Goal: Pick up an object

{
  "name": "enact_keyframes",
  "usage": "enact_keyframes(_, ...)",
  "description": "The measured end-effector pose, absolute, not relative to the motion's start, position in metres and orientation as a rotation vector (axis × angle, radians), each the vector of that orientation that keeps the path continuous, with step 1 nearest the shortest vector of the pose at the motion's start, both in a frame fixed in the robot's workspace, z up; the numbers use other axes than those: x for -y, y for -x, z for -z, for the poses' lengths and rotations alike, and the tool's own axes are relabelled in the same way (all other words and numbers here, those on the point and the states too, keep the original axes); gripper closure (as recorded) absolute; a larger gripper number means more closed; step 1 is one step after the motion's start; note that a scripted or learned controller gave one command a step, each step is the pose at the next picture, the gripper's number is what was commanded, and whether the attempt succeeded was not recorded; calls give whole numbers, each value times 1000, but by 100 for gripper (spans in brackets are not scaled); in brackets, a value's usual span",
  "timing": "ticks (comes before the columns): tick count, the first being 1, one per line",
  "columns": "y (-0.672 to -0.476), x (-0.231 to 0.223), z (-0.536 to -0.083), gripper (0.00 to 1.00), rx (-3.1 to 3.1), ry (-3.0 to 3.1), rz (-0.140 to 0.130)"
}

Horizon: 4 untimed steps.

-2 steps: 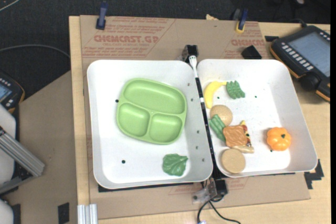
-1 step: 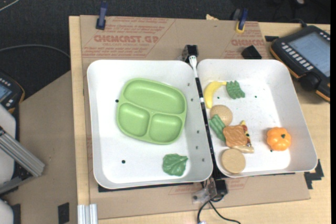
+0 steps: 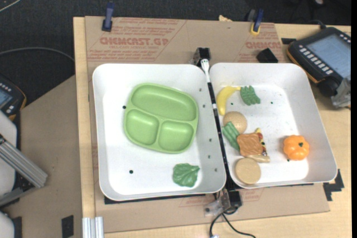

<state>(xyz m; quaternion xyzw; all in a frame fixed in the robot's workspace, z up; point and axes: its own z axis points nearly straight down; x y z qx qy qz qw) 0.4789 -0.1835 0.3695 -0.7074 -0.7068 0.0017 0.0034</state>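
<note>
The right bin [image 3: 301, 86] holds a yellow banana [image 3: 225, 97], a dark green leafy piece [image 3: 250, 95], a tan round ball [image 3: 235, 120], a green ridged piece [image 3: 230, 135], a brown roast-chicken toy [image 3: 252, 145], a tan flat disc [image 3: 247, 170] and an orange pumpkin [image 3: 295, 147]. In the left bin [image 3: 106, 136] lie a light green divided plate [image 3: 162, 117] and a green lettuce leaf [image 3: 186, 174].
The two bins sit on a cardboard sheet [image 3: 139, 42] held by blue clamps [image 3: 108, 17] at the back. A control pendant [image 3: 326, 58] lies at the right edge of the bench. A cable runs along the seam between the bins.
</note>
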Motion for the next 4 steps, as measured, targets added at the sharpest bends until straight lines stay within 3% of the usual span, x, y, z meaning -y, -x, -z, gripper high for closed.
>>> enact_keyframes(1,-480,196,-513,100,2236,2235,12)
enact_keyframes(2,-479,206,-420,100,2214,2219,-6)
enact_keyframes(3,-479,206,-365,100,2217,2219,-4)
enact_keyframes(4,-480,179,-537,100,2241,2232,17)
